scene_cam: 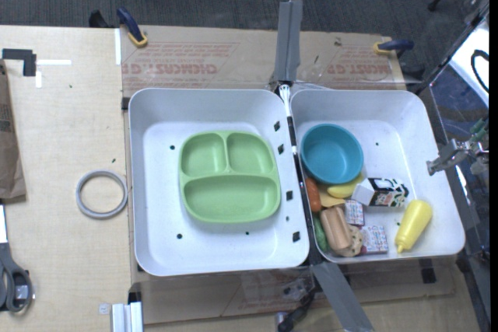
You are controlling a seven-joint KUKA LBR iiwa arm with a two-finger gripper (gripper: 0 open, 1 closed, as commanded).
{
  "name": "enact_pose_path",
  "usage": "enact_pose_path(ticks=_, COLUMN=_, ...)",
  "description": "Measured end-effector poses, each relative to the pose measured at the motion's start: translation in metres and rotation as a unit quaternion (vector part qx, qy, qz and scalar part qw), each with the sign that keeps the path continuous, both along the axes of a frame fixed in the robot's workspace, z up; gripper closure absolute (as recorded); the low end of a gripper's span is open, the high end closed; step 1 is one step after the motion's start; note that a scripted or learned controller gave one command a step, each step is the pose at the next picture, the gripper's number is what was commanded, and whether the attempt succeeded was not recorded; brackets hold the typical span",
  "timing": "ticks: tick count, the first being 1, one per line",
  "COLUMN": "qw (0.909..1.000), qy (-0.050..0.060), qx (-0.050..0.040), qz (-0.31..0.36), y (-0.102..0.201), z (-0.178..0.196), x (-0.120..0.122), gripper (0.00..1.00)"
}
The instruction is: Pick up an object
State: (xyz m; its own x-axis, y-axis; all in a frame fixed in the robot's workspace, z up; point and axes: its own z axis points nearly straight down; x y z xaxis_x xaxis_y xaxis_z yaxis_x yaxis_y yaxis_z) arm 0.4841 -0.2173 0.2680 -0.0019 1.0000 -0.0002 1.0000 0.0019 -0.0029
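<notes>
The gripper's state cannot be told from this view. The yellow plastic mustard bottle [412,225] lies at five o'clock in the right white bin [405,111], apart from the clutter; descending straight over its middle seems safest.

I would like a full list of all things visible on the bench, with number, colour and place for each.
bins: 2, white, side by side at centre
divided plate: 1, green, in left bin
bowl: 1, blue, right bin, far left part
mustard bottle: 1, yellow, right bin, near right corner
small carton: 1, black and white, right bin, middle
toy food pieces: several, orange, yellow, tan, right bin, near left side
tape ring: 1, grey, bench left of the bins
clamps: 2, blue and yellow, far edge
gripper: 1, grey metal, above right bin's right rim
</notes>
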Motion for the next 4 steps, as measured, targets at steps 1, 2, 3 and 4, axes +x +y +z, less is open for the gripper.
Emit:
enact_pose_path(ticks=1, qw=0.9990, qy=0.001, qx=0.0005, qz=-0.045, y=0.055, z=-0.141, x=-0.002, gripper=0.00)
enact_pose_path(ticks=2, qw=0.9902, qy=-0.001, qx=-0.0001, qz=0.139, y=0.094, z=-0.030, x=0.029, gripper=0.00)
enact_pose_path(ticks=3, qw=0.9713, qy=-0.001, qx=-0.0001, qz=0.238, y=0.103, z=-0.067, x=0.104, gripper=0.00)
enact_pose_path(ticks=4, qw=0.9603, qy=-0.002, qx=-0.0004, qz=0.279, y=0.068, z=-0.069, x=0.099, gripper=0.00)
